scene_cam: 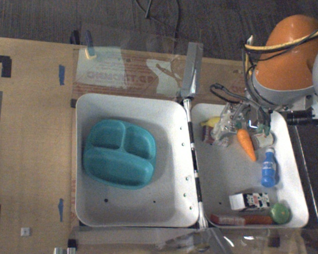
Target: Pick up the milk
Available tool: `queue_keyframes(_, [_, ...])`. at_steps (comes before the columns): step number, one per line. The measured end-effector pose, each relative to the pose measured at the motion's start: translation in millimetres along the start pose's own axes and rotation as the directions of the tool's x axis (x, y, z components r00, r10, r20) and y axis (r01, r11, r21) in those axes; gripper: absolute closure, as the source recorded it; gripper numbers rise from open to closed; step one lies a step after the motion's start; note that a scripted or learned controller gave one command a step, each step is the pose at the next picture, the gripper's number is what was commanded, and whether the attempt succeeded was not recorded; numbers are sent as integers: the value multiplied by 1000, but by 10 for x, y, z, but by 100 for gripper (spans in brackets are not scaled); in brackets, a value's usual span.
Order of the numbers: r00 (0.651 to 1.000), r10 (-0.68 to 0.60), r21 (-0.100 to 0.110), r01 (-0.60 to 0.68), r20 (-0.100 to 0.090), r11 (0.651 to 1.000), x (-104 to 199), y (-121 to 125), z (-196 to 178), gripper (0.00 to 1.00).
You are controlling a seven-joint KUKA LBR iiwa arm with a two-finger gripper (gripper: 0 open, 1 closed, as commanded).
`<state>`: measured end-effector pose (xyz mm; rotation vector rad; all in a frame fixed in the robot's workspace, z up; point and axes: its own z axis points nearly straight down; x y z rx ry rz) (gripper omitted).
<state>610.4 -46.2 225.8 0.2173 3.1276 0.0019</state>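
Milk [249, 201], a small carton on its side, lies near the right bin's [220, 180] front edge, just behind a red bar [242, 219]. Prob. light, stiff-ish, crushable; grip across narrow sides. Gripper [231, 124] hovers at bin's back edge; state can't tell.

A tan table [25, 157] marked with blue tape strips [61, 75] and black squares [0, 66]; dark grey floor [59, 3] crosses the top of the frame.
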Motion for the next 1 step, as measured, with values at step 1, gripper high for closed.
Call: queue_keyframes(1, [999,-33,0,33,4,999,-386,173,-365,100])
